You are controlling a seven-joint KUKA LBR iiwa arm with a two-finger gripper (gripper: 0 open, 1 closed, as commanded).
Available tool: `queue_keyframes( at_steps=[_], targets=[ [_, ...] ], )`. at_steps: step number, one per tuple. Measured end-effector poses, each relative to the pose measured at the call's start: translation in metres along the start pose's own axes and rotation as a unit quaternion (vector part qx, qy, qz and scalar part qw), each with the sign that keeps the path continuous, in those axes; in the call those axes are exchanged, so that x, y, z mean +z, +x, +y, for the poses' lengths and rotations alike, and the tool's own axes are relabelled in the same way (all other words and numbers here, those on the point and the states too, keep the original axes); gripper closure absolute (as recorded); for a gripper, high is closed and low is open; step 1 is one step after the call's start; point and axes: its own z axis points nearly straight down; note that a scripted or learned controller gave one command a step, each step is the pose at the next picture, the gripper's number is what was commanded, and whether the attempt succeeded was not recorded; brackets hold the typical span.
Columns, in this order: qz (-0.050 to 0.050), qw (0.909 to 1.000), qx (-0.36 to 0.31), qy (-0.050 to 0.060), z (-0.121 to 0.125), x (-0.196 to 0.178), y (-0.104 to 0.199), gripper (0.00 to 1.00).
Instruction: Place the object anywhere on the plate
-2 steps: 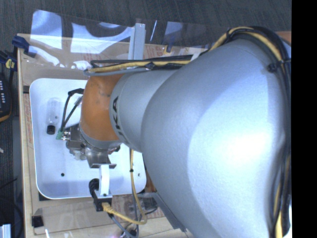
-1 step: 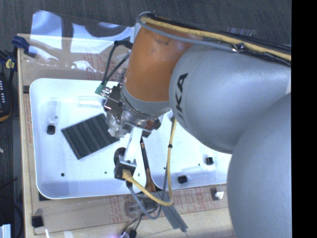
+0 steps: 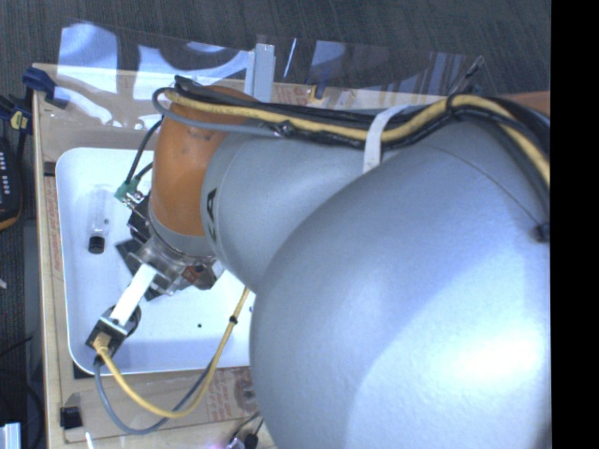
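The grey arm with its orange band [image 3: 182,181] reaches across from the right and covers most of the view. Its gripper [image 3: 140,246] hangs low over the left part of the left white bin [image 3: 75,171], mostly hidden under the wrist. A small clear object with a black end [image 3: 95,234] lies on the bin floor just left of the gripper, apart from it. Nothing can be seen between the fingers.
A yellow cable [image 3: 178,396] loops over the bin's front rim. A clear plastic screen [image 3: 187,64] stands behind the bins. The bin's left wall runs close to the small object. The arm's body hides the right side of the bench.
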Motion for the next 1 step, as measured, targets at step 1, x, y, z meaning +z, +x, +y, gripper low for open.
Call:
queue_keyframes(
  at_steps=[1],
  targets=[
    [0.002, 0.9976, -0.070, -0.001, 0.0390, 0.0241, 0.0226, 1.00]
  ],
)
